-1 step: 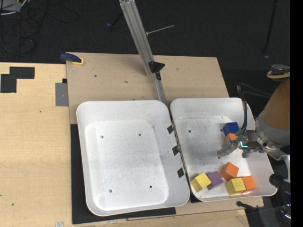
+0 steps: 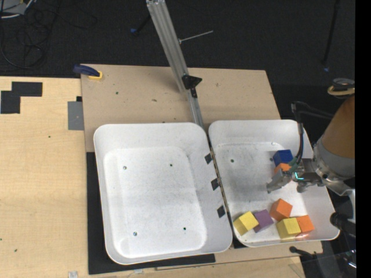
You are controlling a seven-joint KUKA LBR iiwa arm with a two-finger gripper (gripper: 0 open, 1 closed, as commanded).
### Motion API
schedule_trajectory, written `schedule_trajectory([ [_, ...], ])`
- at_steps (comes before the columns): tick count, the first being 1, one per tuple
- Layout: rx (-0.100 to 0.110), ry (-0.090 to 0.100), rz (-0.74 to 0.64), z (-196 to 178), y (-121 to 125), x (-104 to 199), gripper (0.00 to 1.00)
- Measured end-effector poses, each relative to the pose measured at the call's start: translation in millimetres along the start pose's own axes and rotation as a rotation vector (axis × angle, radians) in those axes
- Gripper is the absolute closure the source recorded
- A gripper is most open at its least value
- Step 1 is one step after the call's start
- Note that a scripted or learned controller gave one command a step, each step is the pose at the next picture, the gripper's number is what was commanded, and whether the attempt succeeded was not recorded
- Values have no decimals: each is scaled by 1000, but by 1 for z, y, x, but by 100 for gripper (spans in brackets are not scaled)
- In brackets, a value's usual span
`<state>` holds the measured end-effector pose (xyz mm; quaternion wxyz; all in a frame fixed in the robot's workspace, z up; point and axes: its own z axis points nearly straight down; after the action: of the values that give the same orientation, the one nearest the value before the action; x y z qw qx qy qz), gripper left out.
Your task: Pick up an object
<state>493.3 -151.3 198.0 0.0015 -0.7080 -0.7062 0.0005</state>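
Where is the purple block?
The purple block sits in the right bin, near its front edge, between a yellow block and an orange block.

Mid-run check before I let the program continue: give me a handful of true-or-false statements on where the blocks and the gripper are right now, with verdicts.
1. All the blocks lie in the right bin. True.
2. The gripper is over the left bin. False: it is over the right bin, near its right side.
3. The blue block sits apart from the cluster along the near edge. True: it lies farther back, beside the gripper.
4. The purple block lies between two orange blocks. False: the yellow block is on its left, an orange block on its right.
5. The arm enters from the left. False: from the right.
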Motion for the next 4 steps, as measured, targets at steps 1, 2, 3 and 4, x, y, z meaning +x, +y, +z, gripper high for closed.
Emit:
schedule_trajectory([
  [1, 7, 2, -2, 61, -1, 9, 0],
  [2, -9, -6, 1, 107, 1, 7, 0],
  [3, -8, -3, 8, 96, 0, 7, 100],
  [4, -5, -1, -3, 52, 7, 3, 100],
])
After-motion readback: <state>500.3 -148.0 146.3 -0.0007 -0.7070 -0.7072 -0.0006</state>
